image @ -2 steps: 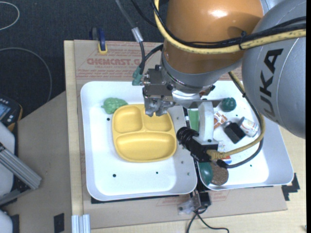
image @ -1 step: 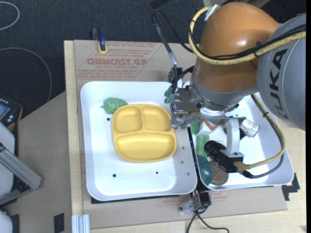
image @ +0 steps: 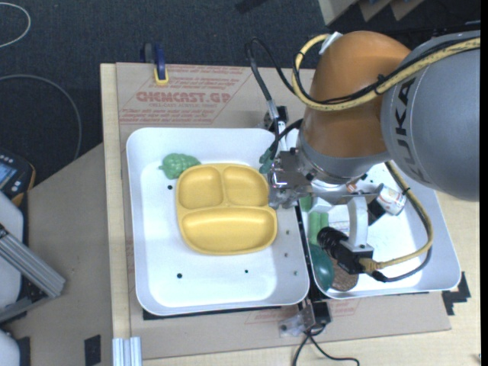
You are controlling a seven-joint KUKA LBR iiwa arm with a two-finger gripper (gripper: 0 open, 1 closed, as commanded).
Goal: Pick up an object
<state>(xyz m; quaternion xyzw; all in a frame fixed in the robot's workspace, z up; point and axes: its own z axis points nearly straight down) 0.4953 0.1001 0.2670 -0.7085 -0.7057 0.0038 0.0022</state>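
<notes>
My gripper point(image: 303, 198) hangs low over the left end of the right bin point(image: 427, 269), just past the wall shared with the left bin point(image: 221, 284); the big orange and grey wrist hides most of it. A bright green piece point(image: 313, 223) shows right below it, and I cannot tell whether the two touch. A darker green object point(image: 321, 268) and a brown round thing point(image: 345, 281) lie at that bin's front left corner. A yellow divided plate point(image: 226, 208) lies in the left bin, with a small leafy green object point(image: 178, 165) at its back left.
A small white and red item point(image: 390, 199) lies in the right bin behind the arm. The arm covers much of that bin. Bare white floor shows in the left bin in front of the plate. A cardboard sheet point(image: 183, 95) lies behind the bins.
</notes>
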